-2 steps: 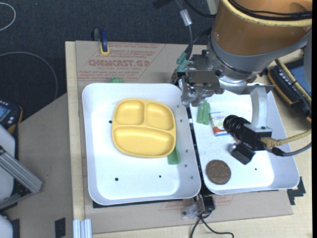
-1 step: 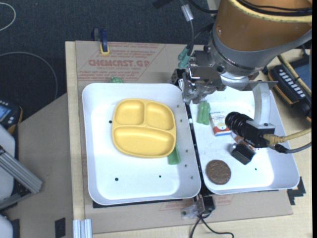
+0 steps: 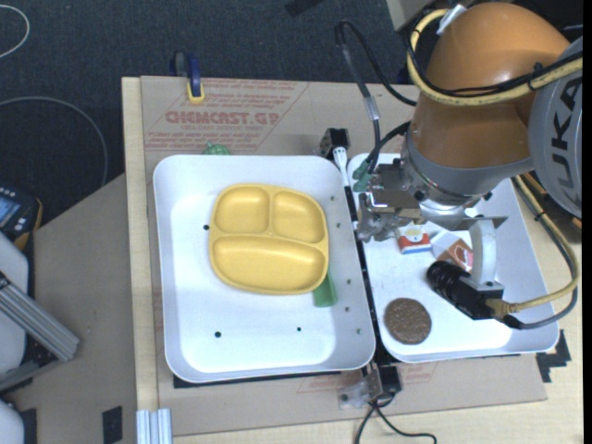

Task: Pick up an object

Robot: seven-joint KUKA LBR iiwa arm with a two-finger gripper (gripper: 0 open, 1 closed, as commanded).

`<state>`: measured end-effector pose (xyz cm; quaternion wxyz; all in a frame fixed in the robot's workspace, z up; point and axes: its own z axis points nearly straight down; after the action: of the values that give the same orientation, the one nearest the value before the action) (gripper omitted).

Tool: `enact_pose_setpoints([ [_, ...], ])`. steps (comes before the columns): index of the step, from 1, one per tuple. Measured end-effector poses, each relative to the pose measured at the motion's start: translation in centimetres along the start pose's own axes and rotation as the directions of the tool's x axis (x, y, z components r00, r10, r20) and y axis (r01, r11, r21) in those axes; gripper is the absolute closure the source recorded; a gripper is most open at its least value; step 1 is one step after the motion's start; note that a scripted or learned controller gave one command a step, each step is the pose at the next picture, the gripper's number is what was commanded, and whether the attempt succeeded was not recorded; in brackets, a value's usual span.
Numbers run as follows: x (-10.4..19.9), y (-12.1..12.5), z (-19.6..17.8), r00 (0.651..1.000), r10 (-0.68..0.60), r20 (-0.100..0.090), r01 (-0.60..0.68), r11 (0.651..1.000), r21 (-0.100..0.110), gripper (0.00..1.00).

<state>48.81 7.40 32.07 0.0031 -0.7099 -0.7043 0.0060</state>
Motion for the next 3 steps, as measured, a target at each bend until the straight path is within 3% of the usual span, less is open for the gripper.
enact_pose_setpoints([
  [1, 2.5, -1.0, -5.7, 1.000, -0.011, -0.006, 0.011, 1.000, -0.019, 1.00],
  [3, 2.5, -0.9, -7.5, 1.000, -0.010, -0.004, 0.009, 1.000, -0.018, 1.00],
])
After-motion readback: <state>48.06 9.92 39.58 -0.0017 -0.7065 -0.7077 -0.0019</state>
